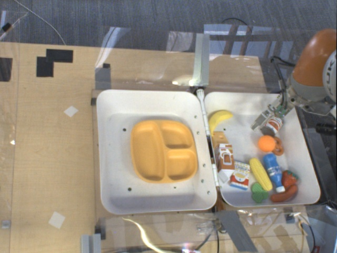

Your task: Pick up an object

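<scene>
My gripper [269, 117] hangs low over the back right part of the right bin [310, 191], reaching in from the right. Directly under and against it is a small can with a red and white label [274, 125]; whether the can is gripped is unclear. An orange ball [267, 143] lies just in front of the can. A yellow banana [220, 117] rests at the bin's back left. Toward the front lie a brown carton [225, 156], a red and white carton [240, 176], a corn cob [260, 174], a blue bottle [273, 168] and a strawberry [290, 178].
The left bin [116, 194] holds a yellow divided plate [164, 151] at its middle. A green item [258, 193] and a red item [284, 195] sit at the right bin's front edge. A metal divider [207, 141] separates the bins. Bare wooden bench spreads to the left.
</scene>
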Robot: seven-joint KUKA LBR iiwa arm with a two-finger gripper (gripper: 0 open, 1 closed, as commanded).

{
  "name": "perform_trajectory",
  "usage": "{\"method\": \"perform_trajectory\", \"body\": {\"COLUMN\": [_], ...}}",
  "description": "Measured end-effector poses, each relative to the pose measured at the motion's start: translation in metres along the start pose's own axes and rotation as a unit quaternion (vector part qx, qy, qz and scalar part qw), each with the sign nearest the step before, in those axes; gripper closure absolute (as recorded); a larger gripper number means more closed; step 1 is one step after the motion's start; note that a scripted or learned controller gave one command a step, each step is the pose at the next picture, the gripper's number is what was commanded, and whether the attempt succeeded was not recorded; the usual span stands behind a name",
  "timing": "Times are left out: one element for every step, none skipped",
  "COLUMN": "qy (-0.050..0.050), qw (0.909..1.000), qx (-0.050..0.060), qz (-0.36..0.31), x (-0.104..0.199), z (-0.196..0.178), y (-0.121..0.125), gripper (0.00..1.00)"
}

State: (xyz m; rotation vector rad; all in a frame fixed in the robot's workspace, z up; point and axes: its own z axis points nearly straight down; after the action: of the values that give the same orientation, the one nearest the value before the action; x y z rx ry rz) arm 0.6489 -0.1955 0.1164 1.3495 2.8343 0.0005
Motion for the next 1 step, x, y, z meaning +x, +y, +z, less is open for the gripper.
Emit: {"method": "perform_trajectory", "body": {"qy": [-0.002], "qw": [0.9852], "qx": [-0.004], "qz": [0.172], "x": [0.0772], "z": [0.0281], "y": [0.0089], "gripper": [0.00]}}
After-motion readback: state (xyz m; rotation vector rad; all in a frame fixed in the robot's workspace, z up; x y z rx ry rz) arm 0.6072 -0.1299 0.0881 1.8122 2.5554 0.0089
